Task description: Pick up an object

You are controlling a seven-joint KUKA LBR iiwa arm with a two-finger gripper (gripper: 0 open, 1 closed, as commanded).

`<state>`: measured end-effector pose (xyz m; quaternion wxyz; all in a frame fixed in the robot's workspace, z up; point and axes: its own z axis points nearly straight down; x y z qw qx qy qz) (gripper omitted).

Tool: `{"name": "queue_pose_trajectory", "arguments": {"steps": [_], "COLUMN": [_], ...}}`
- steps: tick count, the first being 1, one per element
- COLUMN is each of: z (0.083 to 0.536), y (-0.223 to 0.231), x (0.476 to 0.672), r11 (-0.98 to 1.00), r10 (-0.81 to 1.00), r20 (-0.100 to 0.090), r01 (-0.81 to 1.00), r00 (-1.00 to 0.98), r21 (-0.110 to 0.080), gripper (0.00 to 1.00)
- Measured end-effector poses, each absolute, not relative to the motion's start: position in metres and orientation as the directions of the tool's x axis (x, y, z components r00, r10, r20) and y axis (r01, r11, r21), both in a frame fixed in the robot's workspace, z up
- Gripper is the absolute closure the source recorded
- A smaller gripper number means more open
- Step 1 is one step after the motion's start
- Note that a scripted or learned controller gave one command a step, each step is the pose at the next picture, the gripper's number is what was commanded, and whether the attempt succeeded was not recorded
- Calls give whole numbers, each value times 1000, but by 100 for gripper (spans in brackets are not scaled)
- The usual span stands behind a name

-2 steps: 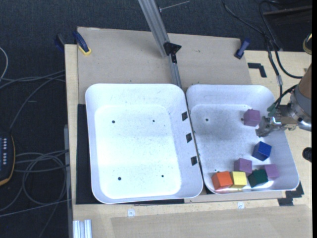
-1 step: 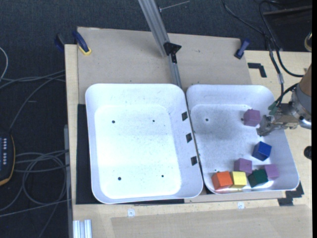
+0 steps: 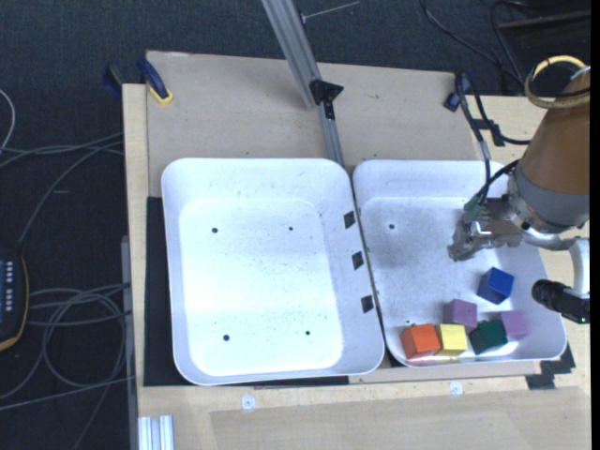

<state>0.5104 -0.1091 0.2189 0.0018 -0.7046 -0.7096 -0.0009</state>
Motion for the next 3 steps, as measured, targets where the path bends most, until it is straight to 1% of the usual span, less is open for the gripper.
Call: {"name": "queue_pose_trajectory", "arguments": {"steps": [1,2,3], "z": [233,243,234], "y": [-56,4,58], "x": [518,523,517], "r11": [8,9,7], "r10": [1000,1000,1000], "r20": [2,3,3], "r01": [1000,1000,1000], "r00": [-8,-9,-7], "r21": [3,2,-3], "gripper": [100,100,100]}}
